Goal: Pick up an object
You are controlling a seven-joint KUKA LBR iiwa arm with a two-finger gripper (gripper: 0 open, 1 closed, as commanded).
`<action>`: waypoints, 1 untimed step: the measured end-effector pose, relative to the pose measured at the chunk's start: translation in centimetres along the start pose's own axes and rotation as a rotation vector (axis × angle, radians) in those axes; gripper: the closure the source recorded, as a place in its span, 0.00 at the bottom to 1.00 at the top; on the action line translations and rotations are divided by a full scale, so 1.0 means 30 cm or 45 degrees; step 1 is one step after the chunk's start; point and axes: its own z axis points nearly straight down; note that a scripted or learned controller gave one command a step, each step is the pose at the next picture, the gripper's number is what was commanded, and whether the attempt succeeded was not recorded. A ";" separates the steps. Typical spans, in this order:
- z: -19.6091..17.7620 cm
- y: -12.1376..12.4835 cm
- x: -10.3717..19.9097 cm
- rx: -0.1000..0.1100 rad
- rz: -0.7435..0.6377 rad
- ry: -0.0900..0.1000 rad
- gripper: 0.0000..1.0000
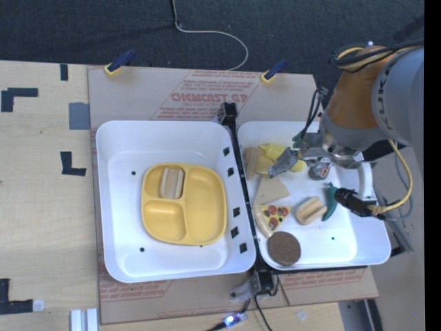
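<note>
Camera view looks down at a slant on two white bins set side by side on a cardboard sheet (207,92) that covers the tabletop (41,185). The left bin (114,150) carries a yellow divided plate (196,209) near its middle, with a small tan block (171,182) lying in the plate's upper left compartment; bare white floor runs all round the plate to the bin walls.

The right bin (368,247) is more crowded along its left side. A yellow piece (270,150) lies near the upper left, a pale wedge (273,187) below it, a pizza slice (273,216) with red spots lower still, and a round brown cookie (284,247) close to the front wall. A small bread roll (309,209) sits nearer the centre, just beside a green item (329,202). The lower right part of this bin's floor is bare.

The grey and orange arm (362,102) reaches in over the right bin's far right wall. Its jaws (286,161) hang low over the upper left of the bin, tips beside the yellow piece and above the pale wedge. Whether they are parted or closed cannot be told, and nothing is visibly between them. A black divider strip (238,185) runs between the two bins, just left of the food pieces.
</note>
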 end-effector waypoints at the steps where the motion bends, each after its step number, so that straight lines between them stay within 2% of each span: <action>1: 0.209 -0.016 0.021 0.002 -0.001 0.001 0.00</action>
